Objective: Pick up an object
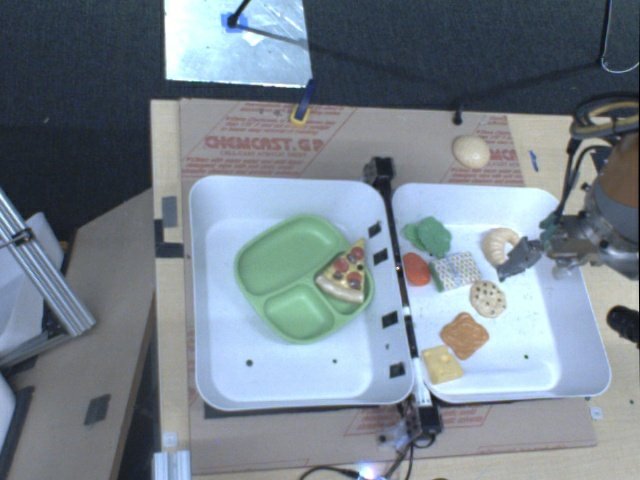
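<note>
- Reaching in from 3 o'clock, the claw (520, 260) hung over the right bin (575, 363), near that bin's 3 o'clock wall.
- I could not tell if the claw was released or clenched; nothing showed in it.
- Just beside the claw, at its 10 o'clock, lay a pale croissant (499, 241).
- At the claw's 7 o'clock, close by, sat a round cookie (487, 298) with dark chips.
- A checkered cracker (456, 269) lay at 9 o'clock from the cookie, with a red tomato (416, 270) touching its far side.
- Green broccoli (431, 234) sat at 12 o'clock from the tomato, near the bin's top edge.
- An orange nugget (465, 335) lay at 6 o'clock from the cracker, and a yellow cheese block (441, 364) sat next to it, close to the bottom edge.
- Most of the open room in the right bin was at 5 o'clock, between the nugget and the far corner.
- Over in the left bin (215, 363), a green tray (285, 263) with three sections sat in the middle, with bare white floor all around it.
- A pizza slice (345, 275) lay on the tray's 3 o'clock side, reaching to its rim.
- Black clips (391, 317) ran down the edge where the two bins met.
- One tan egg (471, 150) rested on the cardboard (260, 138) outside the bins, at 12 o'clock from the right bin.
</note>
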### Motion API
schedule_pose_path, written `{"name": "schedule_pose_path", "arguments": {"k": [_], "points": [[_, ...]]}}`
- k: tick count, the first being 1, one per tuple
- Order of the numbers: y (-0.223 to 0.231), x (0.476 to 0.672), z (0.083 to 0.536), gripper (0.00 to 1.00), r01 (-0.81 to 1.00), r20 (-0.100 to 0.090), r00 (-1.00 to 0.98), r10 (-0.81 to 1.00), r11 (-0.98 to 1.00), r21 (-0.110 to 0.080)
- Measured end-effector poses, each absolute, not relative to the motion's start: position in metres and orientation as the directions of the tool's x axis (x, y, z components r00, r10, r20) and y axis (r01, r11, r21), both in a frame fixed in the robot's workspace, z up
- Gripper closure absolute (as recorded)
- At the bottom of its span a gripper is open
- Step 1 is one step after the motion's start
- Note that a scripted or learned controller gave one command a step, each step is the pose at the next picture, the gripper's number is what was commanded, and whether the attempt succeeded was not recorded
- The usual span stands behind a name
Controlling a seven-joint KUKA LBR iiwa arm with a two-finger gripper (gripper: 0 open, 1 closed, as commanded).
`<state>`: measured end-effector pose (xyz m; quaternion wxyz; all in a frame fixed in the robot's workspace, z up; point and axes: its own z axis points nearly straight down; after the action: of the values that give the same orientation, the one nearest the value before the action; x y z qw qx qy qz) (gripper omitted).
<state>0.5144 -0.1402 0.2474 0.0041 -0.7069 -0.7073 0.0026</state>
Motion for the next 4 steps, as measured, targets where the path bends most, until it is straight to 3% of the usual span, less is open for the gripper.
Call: {"name": "schedule_pose_path", "arguments": {"k": [1,4], "points": [[-0.14,0.517,0.253,0.0,1.0,0.0,-0.003,1.0,0.003,0.002],[-0.133,0.527,0.102,0.0,1.0,0.001,-0.001,1.0,0.001,-0.002]]}}
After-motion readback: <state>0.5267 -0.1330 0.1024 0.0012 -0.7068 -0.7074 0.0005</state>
